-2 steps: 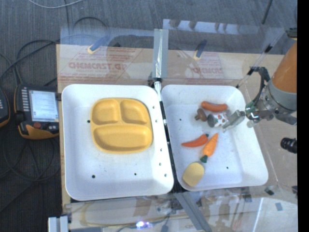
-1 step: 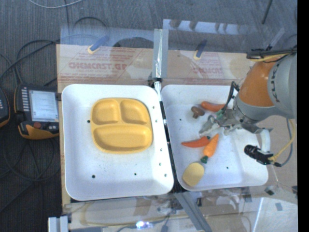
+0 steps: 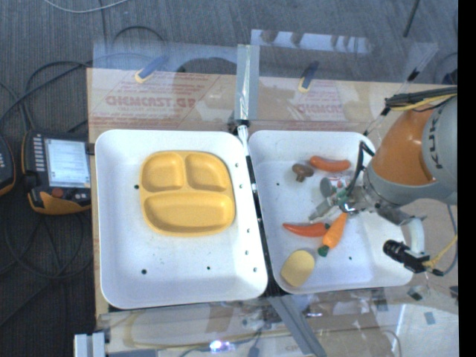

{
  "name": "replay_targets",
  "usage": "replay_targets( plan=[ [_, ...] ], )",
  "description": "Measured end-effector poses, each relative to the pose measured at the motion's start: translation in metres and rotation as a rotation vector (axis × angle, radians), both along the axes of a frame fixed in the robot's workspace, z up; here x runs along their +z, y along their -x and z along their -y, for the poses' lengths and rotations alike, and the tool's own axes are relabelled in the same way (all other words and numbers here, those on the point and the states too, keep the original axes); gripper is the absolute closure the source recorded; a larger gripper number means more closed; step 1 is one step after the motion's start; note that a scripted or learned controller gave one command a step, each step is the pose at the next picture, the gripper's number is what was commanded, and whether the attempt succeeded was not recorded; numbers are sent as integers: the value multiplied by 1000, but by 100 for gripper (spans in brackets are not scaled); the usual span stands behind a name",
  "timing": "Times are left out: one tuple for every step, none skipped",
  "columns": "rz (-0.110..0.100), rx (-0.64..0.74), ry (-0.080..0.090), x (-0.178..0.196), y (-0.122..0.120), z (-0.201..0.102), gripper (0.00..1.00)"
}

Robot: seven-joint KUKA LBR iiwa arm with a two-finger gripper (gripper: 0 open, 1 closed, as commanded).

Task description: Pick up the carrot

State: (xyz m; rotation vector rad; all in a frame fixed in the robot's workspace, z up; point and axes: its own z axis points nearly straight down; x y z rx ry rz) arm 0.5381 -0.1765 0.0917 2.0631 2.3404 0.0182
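Note:
The carrot (image 3: 335, 231) is orange with a small green stub at its lower end. It lies tilted in the right bin (image 3: 357, 274), near the middle. My gripper (image 3: 324, 200) hangs just above and left of the carrot's upper end, reaching in from the right. Its two grey fingers (image 3: 326, 187) stand apart and open, and nothing shows between them. The carrot rests on the bin floor, outside the fingers.
A red-orange pepper (image 3: 305, 229) lies just left of the carrot, almost touching it. A second orange-red piece (image 3: 329, 163) and a brown mushroom (image 3: 302, 172) lie further back. A yellow lump (image 3: 297, 267) sits at the front. The left bin (image 3: 119, 274) holds a yellow divided tray (image 3: 187, 192).

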Motion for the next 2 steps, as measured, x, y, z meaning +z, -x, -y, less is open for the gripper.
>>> replay_targets(
  plan=[
    [-2,0,-5,8,-1,0,100],
    [-29,274,-3,107,44,-40,100]
  ],
)
